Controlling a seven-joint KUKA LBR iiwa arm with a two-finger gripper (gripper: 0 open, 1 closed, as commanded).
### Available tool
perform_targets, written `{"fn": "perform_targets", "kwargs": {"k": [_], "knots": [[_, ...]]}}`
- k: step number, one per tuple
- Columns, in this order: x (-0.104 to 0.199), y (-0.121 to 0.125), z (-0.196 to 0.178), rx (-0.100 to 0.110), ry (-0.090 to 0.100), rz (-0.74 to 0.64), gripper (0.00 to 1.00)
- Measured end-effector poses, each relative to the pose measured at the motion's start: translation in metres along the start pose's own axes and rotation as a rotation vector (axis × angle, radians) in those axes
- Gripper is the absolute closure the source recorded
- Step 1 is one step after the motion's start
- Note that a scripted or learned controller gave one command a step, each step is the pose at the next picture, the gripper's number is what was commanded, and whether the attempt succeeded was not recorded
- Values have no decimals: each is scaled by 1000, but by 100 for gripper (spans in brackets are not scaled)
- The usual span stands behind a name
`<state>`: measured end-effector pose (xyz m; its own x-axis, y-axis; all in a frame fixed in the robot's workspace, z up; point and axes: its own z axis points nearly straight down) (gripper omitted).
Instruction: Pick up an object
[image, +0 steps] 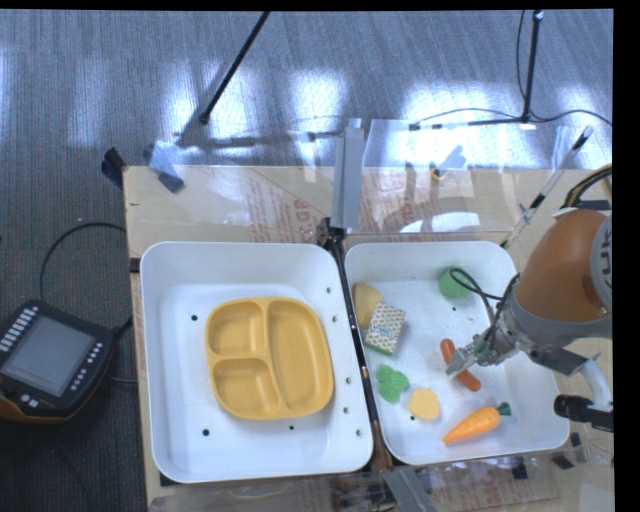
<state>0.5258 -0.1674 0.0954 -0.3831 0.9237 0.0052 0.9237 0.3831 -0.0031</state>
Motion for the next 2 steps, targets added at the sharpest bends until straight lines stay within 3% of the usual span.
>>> {"fn": "perform_targets", "kwargs": {"k": [1,2], "knots": [[10,119,-90,-13,-8,98,100],[36,143,-137,-5,-5,429,100]]}}
